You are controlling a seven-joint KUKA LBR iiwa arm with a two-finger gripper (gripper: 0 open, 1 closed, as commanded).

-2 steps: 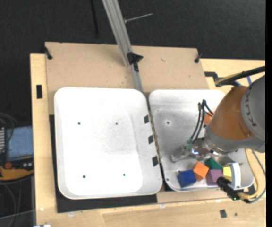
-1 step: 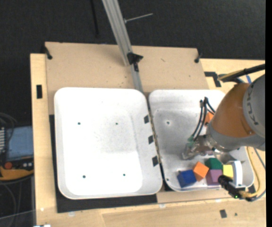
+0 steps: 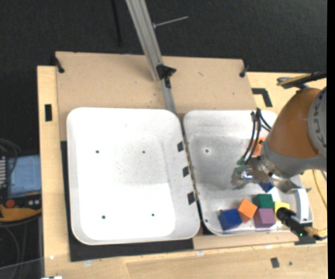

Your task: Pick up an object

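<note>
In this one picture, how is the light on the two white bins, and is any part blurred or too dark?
Camera view: the left bin is bright and almost washed out; the right bin looks greyer, with the arm's shadow near the gripper. The gripper itself is soft and hard to read. The floor around the bench is nearly black. The blue block and orange block stay clear in colour.

Grey arm (image 3: 298, 132) reaches from the right, pincer (image 3: 241, 176) lowered.
</note>
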